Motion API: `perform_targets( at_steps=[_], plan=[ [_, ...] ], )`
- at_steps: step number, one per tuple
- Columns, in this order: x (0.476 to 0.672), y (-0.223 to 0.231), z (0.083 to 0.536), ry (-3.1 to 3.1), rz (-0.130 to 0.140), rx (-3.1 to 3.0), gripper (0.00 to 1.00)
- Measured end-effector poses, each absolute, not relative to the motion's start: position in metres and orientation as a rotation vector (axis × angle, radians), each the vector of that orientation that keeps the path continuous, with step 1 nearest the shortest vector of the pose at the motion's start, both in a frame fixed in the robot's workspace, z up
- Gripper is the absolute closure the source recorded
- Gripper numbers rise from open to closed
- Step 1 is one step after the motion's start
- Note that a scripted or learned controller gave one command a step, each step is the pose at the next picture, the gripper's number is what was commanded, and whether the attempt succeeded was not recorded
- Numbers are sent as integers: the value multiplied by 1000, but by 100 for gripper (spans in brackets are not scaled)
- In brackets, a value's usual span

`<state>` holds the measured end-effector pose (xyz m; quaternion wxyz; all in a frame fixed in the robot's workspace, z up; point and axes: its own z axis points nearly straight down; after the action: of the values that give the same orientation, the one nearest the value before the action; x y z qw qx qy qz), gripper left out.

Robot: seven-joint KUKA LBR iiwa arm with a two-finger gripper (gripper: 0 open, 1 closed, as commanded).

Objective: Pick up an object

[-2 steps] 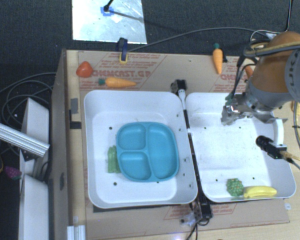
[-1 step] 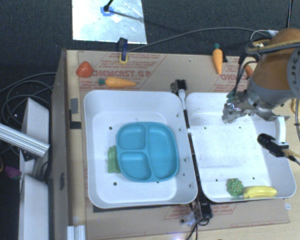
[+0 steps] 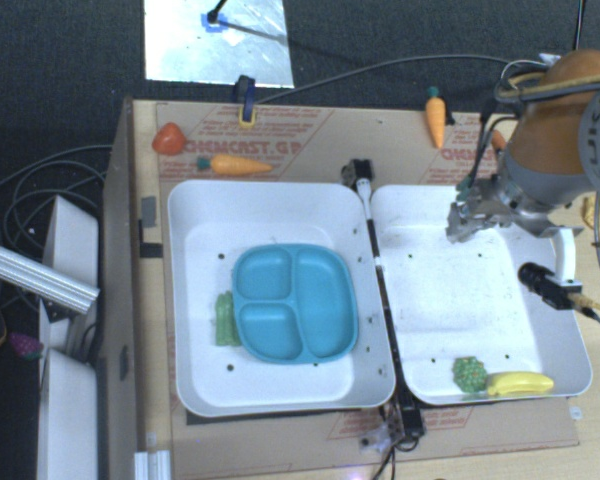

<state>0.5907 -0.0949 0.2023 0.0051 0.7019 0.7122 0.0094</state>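
Two white bins sit side by side on the bench. In the right bin [image 3: 540,358], at the near edge, lie a yellow banana [image 3: 521,383] and a small green bumpy broccoli [image 3: 469,373]. They touch each other, the broccoli on the left. The banana is long, smooth and a bit curved, and it lies flat along the bin's near wall. The broccoli is round and dark green, like a tiny bush. The rest of that bin's floor is bare white with a few small dots.

The left bin [image 3: 195,268] holds a blue plate [image 3: 293,302] with three sections, and nothing lies in any of them. A green, long veggie [image 3: 225,319] lies just beside the plate's left edge, touching it or nearly so.

Farther back, the gripper [image 3: 467,221] hangs over the far part of the right bin, well apart from the banana and broccoli. It is grey and points down toward the bin. I cannot tell how it is set, and nothing shows in it.

Behind the bins, on the brown board, lie a red tomato [image 3: 169,139], an orange carrot [image 3: 235,165] lying flat, and another carrot [image 3: 436,120] near the arm.
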Motion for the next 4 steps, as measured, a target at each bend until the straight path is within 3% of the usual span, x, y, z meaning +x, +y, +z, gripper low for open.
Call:
perform_targets(
  at_steps=[1, 2, 3, 4],
  plan=[
    [591, -95, 202, 2230, 29, 2198, 0],
    [613, -153, 107, 2223, -2, 2221, 0],
    [615, -153, 120, 2223, 3, 2214, 100],
    [616, -153, 131, 2224, 5, 2210, 100]
  ],
)
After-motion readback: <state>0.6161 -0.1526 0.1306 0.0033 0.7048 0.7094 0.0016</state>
